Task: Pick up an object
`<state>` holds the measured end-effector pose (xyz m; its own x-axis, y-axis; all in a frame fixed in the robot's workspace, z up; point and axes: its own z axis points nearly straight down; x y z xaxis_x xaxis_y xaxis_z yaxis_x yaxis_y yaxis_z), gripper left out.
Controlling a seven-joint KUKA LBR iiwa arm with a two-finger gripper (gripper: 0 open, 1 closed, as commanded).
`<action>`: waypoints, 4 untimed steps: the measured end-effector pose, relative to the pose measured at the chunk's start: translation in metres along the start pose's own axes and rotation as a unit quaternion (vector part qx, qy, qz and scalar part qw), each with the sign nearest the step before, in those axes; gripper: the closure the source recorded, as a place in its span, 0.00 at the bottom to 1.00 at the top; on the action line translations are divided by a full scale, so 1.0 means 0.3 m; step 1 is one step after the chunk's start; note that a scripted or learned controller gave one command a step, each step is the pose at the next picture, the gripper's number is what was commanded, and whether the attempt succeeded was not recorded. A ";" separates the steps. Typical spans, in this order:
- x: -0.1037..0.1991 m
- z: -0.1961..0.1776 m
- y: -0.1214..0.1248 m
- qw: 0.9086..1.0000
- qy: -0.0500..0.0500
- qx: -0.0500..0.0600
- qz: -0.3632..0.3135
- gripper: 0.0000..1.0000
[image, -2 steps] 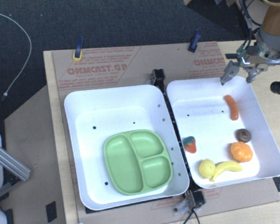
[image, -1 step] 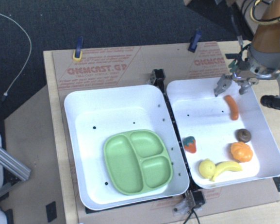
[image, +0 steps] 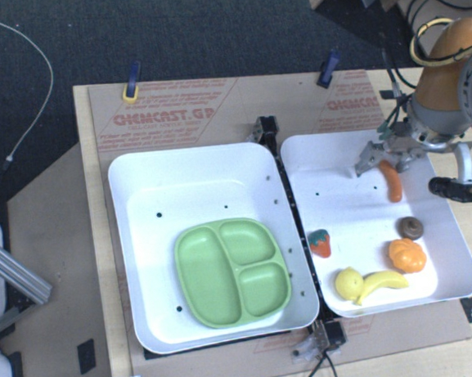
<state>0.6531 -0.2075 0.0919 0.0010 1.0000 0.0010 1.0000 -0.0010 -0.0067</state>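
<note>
In the right bin [image: 333, 171], my gripper [image: 384, 159] hangs near the far edge, open, with its fingers spread over the upper end of an orange carrot [image: 394, 186]. The carrot lies on the bin floor and is not gripped. Nearer the front of this bin lie a brown round piece [image: 410, 227], an orange [image: 407, 256], a banana [image: 385, 283], a lemon [image: 348, 282] and a strawberry [image: 319, 243] by the left wall.
The left bin [image: 138, 200] holds a green divided plate [image: 231, 270] toward its front. Blue clamps [image: 328, 69] sit on the bench's far edge. The arm's orange band [image: 447, 66] and cables crowd the right side above the right bin.
</note>
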 end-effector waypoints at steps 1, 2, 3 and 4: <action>0.000 -0.053 0.009 1.000 -0.001 -0.005 -0.001 1.00; -0.011 -0.265 0.031 1.000 -0.002 -0.008 -0.001 1.00; -0.012 -0.408 0.036 1.000 -0.002 -0.007 -0.001 1.00; 0.180 -0.395 -0.012 1.000 0.001 -0.002 -0.003 1.00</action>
<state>0.6503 -0.1535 0.2104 -0.0053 1.0000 0.0021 1.0000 0.0053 -0.0018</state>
